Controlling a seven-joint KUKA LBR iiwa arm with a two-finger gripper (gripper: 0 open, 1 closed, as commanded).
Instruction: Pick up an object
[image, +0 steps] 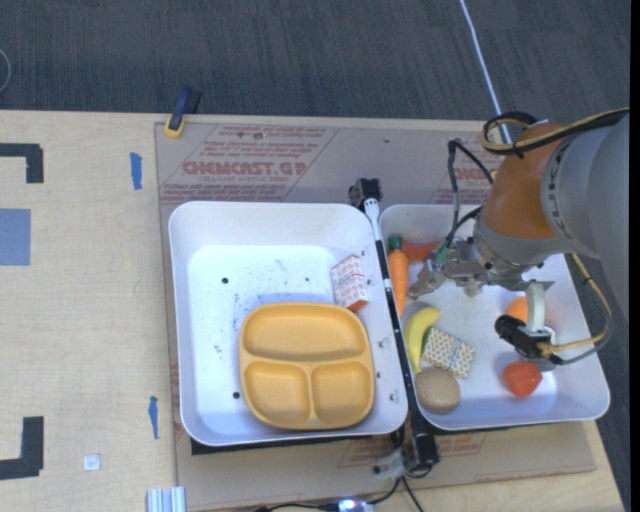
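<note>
Landmark = the black divider (384, 290) where the two white bins meet.

Left bin (200, 300), left of the divider:
- yellow three-compartment tray (306, 362) in the near half, its right edge close to the divider
- small red-and-white packet (349, 281) just above the tray's upper right corner, close beside the divider

Right bin (575, 395), right of the divider:
- carrot (398, 278) lying along the divider, just beside it, green top at the far end
- banana (418, 334) just right of the divider, nearer the camera than the carrot, running roughly parallel to it
- patterned square pouch (447, 352) touching the banana's right side
- round brown ball-like item (437, 390) at the near end, just below the pouch and banana, close to the divider
- red-orange round item (521, 378) well right of the divider, near the bin's front right
- small orange piece (518, 310) farther back from it, partly hidden by the arm's hardware

Arm (590, 190) comes in from the right over the far half of the right bin, orange band above the wrist. Gripper (455, 275) hangs right of the carrot and above the banana, apart from the divider. Fingers: can't tell whether they're spread or pressed together, the metal parts blur together at this angle. Nothing visible between them.

Bins sit on a printed cardboard sheet (250, 160) on the table (70, 330).
</note>
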